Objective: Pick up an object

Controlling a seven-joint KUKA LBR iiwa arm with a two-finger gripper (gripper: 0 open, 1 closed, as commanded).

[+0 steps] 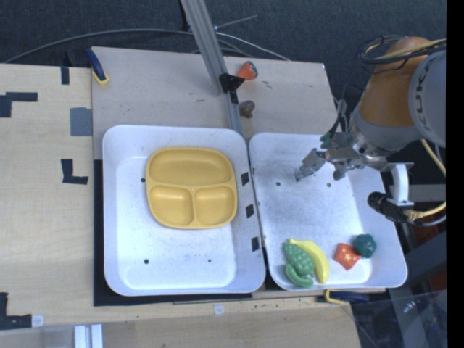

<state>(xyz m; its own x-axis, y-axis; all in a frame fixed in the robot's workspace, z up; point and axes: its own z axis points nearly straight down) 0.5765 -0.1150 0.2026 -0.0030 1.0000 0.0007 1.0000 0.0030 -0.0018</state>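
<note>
Our gripper (319,167) hangs open and empty over the right bin (312,209). The toy food, a banana (316,257) among it, lies untouched near the front wall; the pick is not yet begun.

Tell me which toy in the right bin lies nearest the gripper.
The yellow banana, in the cluster along the near edge: its upper end sits closer to the gripper than the red-and-green strawberry farther right.
</note>
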